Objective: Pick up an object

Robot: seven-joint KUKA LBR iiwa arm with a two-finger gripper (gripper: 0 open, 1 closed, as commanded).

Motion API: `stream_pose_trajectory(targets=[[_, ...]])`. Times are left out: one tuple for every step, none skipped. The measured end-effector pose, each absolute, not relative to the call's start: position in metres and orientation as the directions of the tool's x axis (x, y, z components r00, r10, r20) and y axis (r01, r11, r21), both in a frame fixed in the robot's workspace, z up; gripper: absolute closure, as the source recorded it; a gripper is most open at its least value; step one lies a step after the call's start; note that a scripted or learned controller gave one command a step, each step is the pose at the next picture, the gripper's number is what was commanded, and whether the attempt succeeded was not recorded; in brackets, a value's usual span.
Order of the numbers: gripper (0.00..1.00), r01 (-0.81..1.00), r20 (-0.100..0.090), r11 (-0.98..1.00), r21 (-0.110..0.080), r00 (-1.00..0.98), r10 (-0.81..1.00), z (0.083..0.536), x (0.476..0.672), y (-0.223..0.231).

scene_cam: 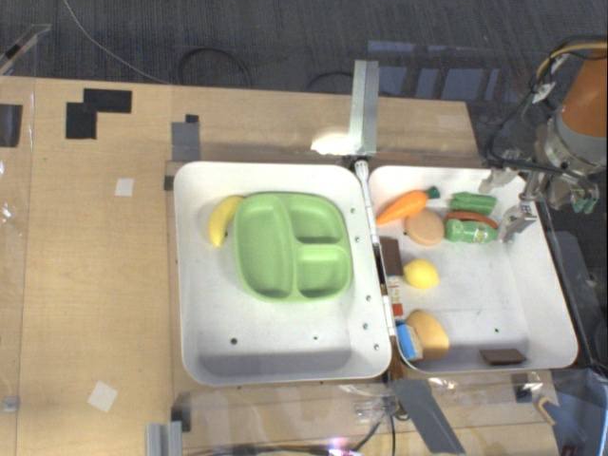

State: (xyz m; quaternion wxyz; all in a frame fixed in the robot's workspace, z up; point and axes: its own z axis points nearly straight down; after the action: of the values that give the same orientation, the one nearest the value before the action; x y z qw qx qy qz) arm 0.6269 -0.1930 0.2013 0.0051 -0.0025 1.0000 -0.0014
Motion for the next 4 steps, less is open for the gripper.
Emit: stream_pose_trajectory(targets=[[0.00,-0.255,-0.008,0.967,-0.003,-0.967,-0.255,0.133,0.641,-0.205],[0.00,-0.239,-0.014,0.971,-0.003,-0.971,-0.239,0.089,0.665,-0.146],[1.00,-0.241,-0.028,0.970,-0.010,-0.970,-0.241,0.106,0.669,-0.148],[1.00,0.053,-0.018,0.999,-0.002,-0.998,0.053,0.208,0.672,-0.154]])
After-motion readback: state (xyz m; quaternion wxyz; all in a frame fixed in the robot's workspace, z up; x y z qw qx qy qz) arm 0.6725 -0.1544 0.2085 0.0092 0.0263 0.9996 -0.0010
